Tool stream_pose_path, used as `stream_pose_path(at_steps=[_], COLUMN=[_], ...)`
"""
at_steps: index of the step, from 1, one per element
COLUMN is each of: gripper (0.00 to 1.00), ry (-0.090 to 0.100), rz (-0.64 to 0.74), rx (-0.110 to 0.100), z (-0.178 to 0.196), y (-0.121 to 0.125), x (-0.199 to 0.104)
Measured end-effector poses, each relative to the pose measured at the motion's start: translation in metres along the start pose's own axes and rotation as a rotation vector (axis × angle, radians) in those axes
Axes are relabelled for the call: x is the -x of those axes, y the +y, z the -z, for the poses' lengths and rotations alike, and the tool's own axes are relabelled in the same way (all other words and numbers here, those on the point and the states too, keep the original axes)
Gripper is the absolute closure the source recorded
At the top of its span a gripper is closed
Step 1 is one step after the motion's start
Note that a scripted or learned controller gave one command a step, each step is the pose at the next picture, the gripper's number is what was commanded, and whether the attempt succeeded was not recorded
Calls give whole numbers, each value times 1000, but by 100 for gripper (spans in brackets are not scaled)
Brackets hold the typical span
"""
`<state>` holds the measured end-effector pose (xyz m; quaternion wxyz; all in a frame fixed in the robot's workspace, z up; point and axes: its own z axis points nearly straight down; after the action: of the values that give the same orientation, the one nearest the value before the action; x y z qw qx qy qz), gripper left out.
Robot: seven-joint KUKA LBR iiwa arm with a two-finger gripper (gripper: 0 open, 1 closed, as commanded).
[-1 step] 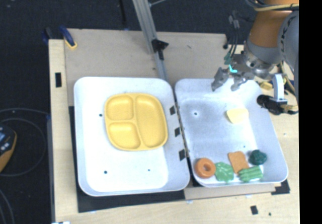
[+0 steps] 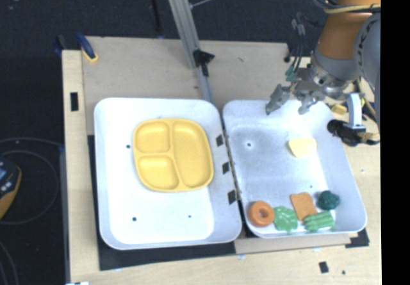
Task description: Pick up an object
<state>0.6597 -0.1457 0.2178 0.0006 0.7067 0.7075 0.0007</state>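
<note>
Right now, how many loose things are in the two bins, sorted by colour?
Yellow: 2, the divided plate and the pale block
Orange: 2, the ring and the flat piece
Green: 3
Total: 7

Worktop (image 2: 147, 66) carries two bins side by side. Left bin (image 2: 115, 213) holds a divided tray (image 2: 173, 154), lying toward its rear half. Right bin (image 2: 256, 123) holds a flat block (image 2: 302, 146) near its middle right. Along its front edge, left to right: a ring (image 2: 261, 213), a lumpy item (image 2: 286, 219), a slab (image 2: 302, 204), a ridged item (image 2: 319, 220), and a small piece (image 2: 328, 200), possibly touching one another. The claw (image 2: 289, 103) hangs over the right bin's rear edge.
</note>
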Motion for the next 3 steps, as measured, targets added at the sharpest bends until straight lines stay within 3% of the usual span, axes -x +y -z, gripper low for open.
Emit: stream_pose_path(at_steps=[2,3], gripper=[0,0], ry=[-2,-2], rz=[-2,-2], rx=[-4,-3], z=[-91,-118], y=[1,2], x=[8,9])
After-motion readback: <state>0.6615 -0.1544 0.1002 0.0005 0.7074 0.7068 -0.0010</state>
